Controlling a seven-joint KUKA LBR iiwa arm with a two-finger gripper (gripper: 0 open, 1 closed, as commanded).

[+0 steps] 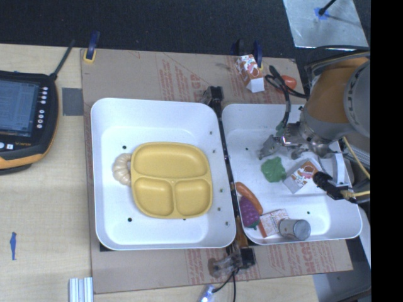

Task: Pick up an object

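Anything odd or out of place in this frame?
Yes: a small carton lies on the cardboard behind the right bin, outside both bins. In the left bin, a beige item is partly tucked under the yellow divided tray.

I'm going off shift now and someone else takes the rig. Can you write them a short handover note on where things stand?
Gripper: low over the right bin, just above the green toy; nothing visibly held.
Right bin: green toy mid-bin, small carton beside it, carrot and purple grapes by the left wall, packet and can at the near edge.
Left bin: yellow divided plate, pale toy at its left edge.
Done: nothing lifted yet.
Left: grasp one object and raise it; the green toy looks nearest.
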